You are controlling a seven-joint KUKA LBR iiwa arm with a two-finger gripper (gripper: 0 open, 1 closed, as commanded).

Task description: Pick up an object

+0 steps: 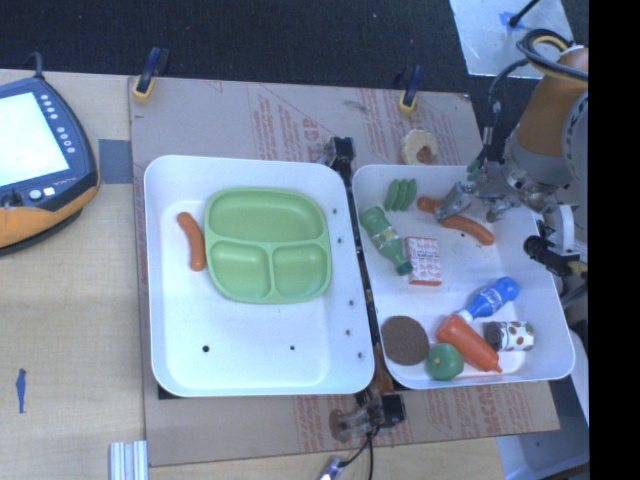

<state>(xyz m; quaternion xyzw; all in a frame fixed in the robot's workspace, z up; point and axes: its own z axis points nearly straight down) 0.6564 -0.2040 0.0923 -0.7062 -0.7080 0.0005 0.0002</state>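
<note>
Pale wood bench (70, 348), overlaid with a brown printed cardboard sheet (250, 118) held by two blue-and-yellow clamps at its far edge. Two shallow white plastic bins side by side; left bin (180, 348), right bin (545, 363).

Arm (555, 108): grey, orange band above the wrist, entering from the right and bent down over the right bin's far right corner. Gripper (470, 200): metal, low over the bin floor; whether it is open or closed cannot be told from here.

Right bin contents: orange-red toy sausage (468, 229), smooth, just beside the gripper, not visibly grasped; green pea pod (400, 194); green bottle (385, 238), lying down; small red-and-white carton (424, 261); blue-and-white bottle (492, 298), tilted; orange carrot (468, 342); round green fruit (445, 361); flat brown disc (405, 339); small printed can (512, 336).

Left bin contents: light green divided tray (268, 245), three compartments, glossy; second orange sausage (192, 240) just left of it.

Off the bins: cream ring-shaped piece (419, 148) on the cardboard; teach pendant (40, 163), orange-edged with a lit screen, at far left.
</note>
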